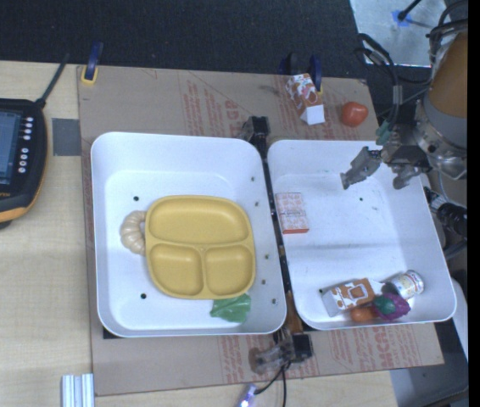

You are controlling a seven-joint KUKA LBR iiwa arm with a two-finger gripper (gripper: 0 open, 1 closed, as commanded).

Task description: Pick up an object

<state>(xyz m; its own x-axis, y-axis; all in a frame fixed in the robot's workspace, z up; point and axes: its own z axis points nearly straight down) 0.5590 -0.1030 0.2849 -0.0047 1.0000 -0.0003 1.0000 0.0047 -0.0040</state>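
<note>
- You are in the approach step: the end effector point(382, 168) hangs over the far right part of the right bin point(418, 227), its two fingers spread open with nothing between them.
- Nothing is picked yet. The nearest candidate looks like the small flat packet point(291, 212), which lies against the right bin's left wall, left of and nearer than the end effector.
- That packet is pale with red print, lying flat; judged from here it will be thin and hard to get fingers under.
- Your other choices sit clustered in the near right corner: a small carton point(349, 294), a can point(406, 284) and a purple and orange toy point(384, 308), touching one another.
- Next you would need to travel over one target, line the fingers across it, then descend.
- The left bin point(113, 253) holds a yellow divided tray point(199, 246).
</note>
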